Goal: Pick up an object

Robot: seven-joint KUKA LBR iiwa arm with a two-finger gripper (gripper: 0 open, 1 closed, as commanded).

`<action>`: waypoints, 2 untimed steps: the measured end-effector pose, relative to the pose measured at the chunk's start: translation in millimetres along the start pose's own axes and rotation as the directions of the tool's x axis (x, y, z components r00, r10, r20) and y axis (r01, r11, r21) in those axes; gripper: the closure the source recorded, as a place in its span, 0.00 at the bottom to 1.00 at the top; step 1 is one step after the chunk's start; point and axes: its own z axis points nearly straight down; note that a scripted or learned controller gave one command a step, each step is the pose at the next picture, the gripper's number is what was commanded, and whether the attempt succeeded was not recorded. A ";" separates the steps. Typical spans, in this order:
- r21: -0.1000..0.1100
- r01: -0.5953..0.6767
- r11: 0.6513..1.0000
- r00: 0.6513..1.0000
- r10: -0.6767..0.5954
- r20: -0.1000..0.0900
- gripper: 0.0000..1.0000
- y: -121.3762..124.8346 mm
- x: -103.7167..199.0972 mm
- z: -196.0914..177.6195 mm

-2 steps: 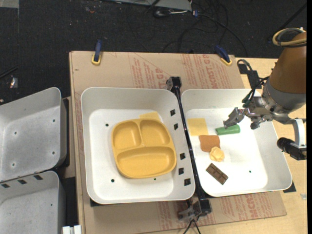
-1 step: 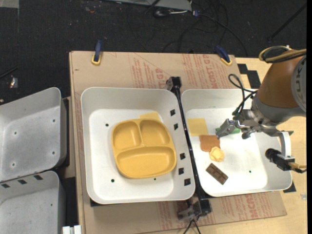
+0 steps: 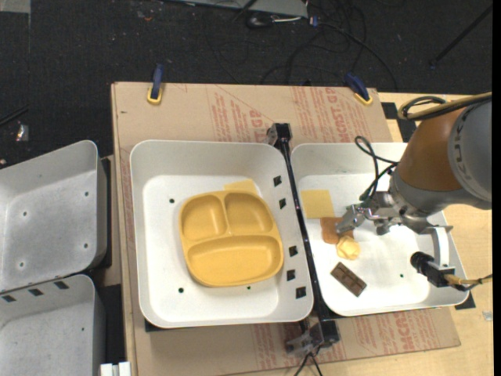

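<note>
The grey two-finger gripper (image 3: 350,221) hangs low in the right-hand shallow white bin (image 3: 376,304), just above a small orange-brown slab (image 3: 329,229) and a yellow rounded lump (image 3: 348,248), its grip impossible to judge.

two white bins (image 3: 149,210), one yellow divided tray (image 3: 231,239), four small pieces (image 3: 348,249)

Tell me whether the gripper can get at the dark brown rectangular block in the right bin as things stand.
Probably yes. The dark brown rectangular block lies flat on the floor of the right white bin, apart from the small yellow piece, with nothing over it. The gripper is over the same bin, close by.
</note>
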 end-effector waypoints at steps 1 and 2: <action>-0.005 -0.001 1.000 1.000 0.001 0.001 1.00 1.5 -0.3 -13.7; -0.011 0.003 1.000 1.000 -0.003 0.003 1.00 4.9 -6.1 -75.7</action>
